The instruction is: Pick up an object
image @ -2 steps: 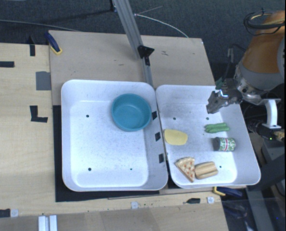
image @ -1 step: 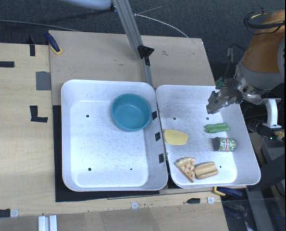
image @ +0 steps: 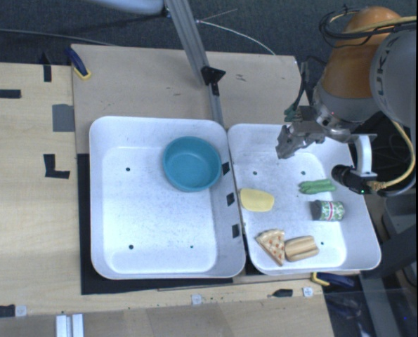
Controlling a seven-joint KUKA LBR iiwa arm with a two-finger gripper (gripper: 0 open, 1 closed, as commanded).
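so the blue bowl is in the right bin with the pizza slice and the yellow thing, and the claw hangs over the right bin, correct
Not quite. The camera view shows the blue bowl in the left bin, alone. The pizza slice and the yellow thing do lie in the right bin, and the claw does hang over that bin.

You look down from one fixed camera above the bench, at a slant. Both white bins [image: 96, 188] sit mid-frame. The arm [image: 363, 62] enters at upper right.
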